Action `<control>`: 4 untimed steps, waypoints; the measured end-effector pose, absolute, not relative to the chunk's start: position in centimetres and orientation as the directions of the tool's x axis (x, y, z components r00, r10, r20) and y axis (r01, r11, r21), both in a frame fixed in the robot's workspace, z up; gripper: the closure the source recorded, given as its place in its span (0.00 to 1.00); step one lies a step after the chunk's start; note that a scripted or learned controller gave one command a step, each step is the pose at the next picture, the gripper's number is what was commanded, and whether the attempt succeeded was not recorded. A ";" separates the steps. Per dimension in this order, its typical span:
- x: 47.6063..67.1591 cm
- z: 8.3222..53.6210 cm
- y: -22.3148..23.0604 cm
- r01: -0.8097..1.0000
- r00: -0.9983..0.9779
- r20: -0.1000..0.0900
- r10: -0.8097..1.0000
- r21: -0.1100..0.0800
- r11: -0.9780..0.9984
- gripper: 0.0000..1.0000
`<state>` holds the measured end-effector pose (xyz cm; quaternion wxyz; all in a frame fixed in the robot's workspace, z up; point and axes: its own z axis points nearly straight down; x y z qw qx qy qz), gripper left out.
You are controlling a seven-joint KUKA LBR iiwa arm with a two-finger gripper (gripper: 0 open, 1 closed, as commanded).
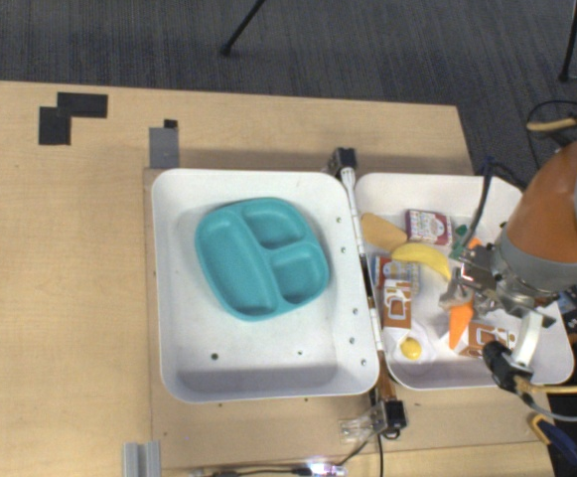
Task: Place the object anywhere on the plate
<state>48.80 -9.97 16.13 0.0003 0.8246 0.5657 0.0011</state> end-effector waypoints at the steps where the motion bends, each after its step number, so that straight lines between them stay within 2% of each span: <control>1: 54.2 18.5 -1.6 0.986 0.167 0.003 0.986 0.004 -0.167 1.00; 2: 54.2 18.5 -1.8 0.985 0.170 0.001 0.985 0.003 -0.170 0.00; 3: 54.4 19.6 -1.6 0.987 0.159 0.002 0.987 0.007 -0.159 1.00; 4: 54.4 19.5 -1.6 0.987 0.158 0.002 0.987 0.006 -0.158 0.00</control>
